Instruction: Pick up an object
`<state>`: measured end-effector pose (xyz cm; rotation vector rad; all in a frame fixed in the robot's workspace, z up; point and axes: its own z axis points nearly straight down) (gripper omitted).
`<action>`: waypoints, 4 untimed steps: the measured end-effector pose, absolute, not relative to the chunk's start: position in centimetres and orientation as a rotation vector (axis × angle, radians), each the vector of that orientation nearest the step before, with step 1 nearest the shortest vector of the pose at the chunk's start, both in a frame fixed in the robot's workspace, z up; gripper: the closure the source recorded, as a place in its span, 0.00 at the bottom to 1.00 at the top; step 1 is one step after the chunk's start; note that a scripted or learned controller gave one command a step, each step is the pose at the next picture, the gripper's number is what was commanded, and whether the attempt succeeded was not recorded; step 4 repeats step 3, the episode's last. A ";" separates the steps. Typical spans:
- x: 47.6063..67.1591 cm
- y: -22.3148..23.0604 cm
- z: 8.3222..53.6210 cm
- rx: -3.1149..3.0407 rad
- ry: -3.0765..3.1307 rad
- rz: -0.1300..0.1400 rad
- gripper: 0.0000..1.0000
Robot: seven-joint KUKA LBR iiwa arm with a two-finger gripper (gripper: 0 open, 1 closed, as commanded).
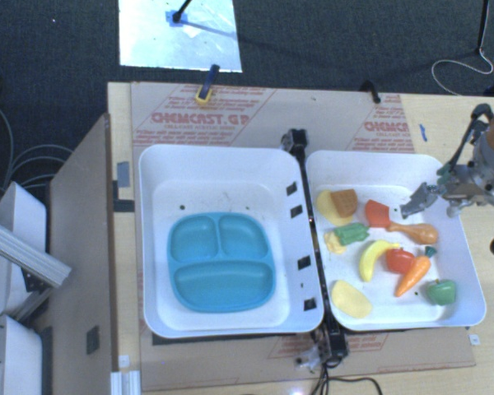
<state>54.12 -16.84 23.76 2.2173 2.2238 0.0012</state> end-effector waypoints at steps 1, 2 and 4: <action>52.8 -16.8 7.8 2.222 2.224 -0.001 0.00; 53.0 -16.9 9.5 2.217 2.220 0.004 1.00; 52.7 -10.1 21.0 2.203 2.228 0.015 1.00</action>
